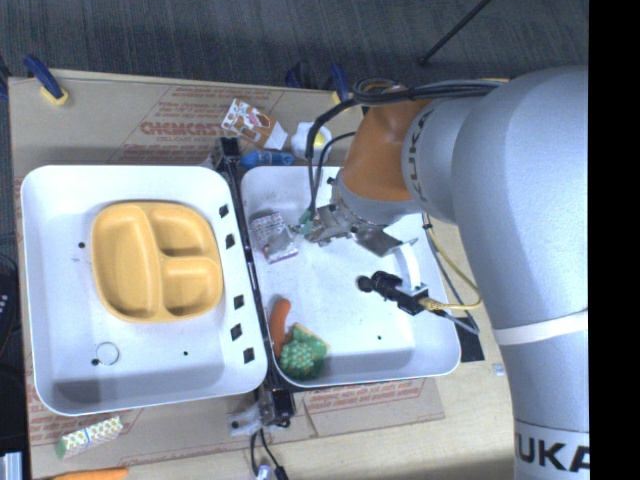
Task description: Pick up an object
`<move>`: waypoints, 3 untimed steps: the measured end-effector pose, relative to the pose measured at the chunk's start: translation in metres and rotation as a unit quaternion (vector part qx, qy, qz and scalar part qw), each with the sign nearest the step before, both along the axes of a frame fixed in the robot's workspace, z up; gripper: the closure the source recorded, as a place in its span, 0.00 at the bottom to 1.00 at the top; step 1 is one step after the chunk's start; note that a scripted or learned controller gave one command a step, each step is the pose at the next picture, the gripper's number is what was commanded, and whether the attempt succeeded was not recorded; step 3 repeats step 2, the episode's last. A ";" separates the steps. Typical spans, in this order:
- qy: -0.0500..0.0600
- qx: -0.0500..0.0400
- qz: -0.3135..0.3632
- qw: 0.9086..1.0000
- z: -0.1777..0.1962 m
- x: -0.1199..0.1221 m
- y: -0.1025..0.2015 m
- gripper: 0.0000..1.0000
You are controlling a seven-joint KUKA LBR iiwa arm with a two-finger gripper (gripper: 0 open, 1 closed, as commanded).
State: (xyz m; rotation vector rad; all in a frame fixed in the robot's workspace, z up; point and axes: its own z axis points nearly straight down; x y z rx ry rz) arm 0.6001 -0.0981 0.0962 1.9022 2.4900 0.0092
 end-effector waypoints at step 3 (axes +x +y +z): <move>0.006 -0.001 0.287 0.958 0.096 -0.012 0.072 0.00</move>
